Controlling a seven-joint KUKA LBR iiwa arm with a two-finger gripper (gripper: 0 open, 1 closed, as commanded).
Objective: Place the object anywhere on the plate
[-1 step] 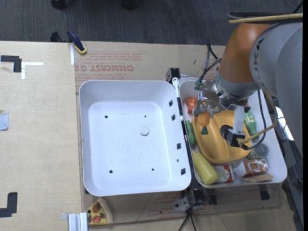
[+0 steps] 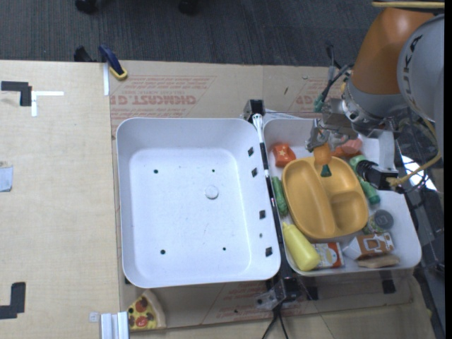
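A yellow plate (image 2: 318,207) with a divider lies in the right bin (image 2: 406,224), over other toys. My gripper (image 2: 321,145) hangs over the plate's far rim, reaching in from the right. It is shut on a small orange toy carrot (image 2: 322,157), whose green tip (image 2: 326,169) points down just above the plate's back edge. The carrot looks lifted rather than resting on the plate.
Around the plate lie a red toy (image 2: 284,154), an orange-red piece (image 2: 347,147), green items (image 2: 367,179), a green vegetable (image 2: 280,196), a yellow bottle (image 2: 300,247), a grey can (image 2: 382,219) and a brown box (image 2: 373,244). The left bin (image 2: 141,210) holds a small white disc (image 2: 212,193).
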